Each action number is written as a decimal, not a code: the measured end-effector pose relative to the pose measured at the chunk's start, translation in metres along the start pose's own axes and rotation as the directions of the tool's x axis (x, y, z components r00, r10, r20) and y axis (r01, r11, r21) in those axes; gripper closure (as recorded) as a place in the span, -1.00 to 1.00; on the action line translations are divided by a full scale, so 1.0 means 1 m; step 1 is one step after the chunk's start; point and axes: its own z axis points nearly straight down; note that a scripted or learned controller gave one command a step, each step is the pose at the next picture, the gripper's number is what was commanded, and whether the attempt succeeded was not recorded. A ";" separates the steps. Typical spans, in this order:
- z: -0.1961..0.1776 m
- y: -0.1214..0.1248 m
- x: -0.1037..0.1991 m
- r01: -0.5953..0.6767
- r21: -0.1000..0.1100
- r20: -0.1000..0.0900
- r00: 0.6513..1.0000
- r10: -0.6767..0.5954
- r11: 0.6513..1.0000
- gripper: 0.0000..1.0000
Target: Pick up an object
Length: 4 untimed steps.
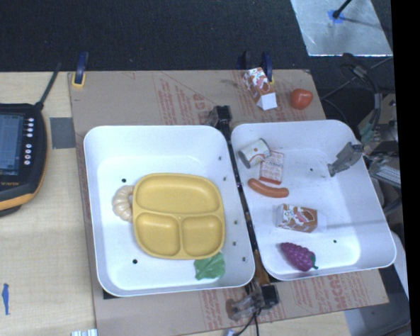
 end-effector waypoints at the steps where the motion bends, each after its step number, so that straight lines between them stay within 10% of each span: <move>1: 0.073 0.012 0.023 0.001 0.001 0.001 1.000 -0.001 1.000 -1.00; 2: 0.162 0.030 0.080 0.002 0.002 0.000 1.000 -0.002 1.000 -1.00; 3: 0.174 0.092 0.065 0.000 0.000 0.000 1.000 0.000 1.000 -1.00; 4: 0.164 0.092 0.065 0.002 0.002 -0.001 1.000 -0.002 1.000 1.00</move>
